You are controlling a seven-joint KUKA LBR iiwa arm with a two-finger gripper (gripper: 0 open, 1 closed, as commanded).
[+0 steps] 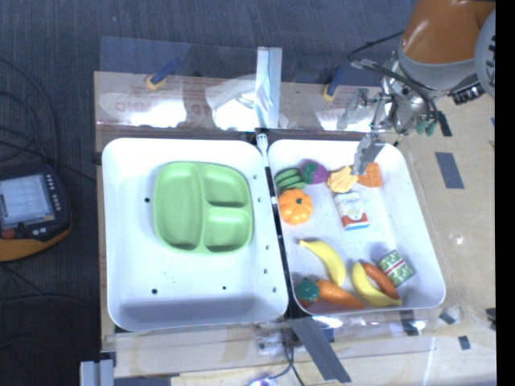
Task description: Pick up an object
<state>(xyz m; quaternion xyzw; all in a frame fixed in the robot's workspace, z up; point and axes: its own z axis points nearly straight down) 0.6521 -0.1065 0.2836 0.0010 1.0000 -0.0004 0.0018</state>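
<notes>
Two white bins (121,240); one green tray (201,207); two bananas (326,257); one pumpkin (294,207).

A green divided plate (203,207) lies in the left bin (121,240); a handheld pendant (28,207) rests on the floor.

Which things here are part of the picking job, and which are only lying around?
Job: end effector; orange wedge; pumpkin; carton; bananas; carrot; can; right bin.

Lying about: green tray; left bin; handheld screen.
</notes>
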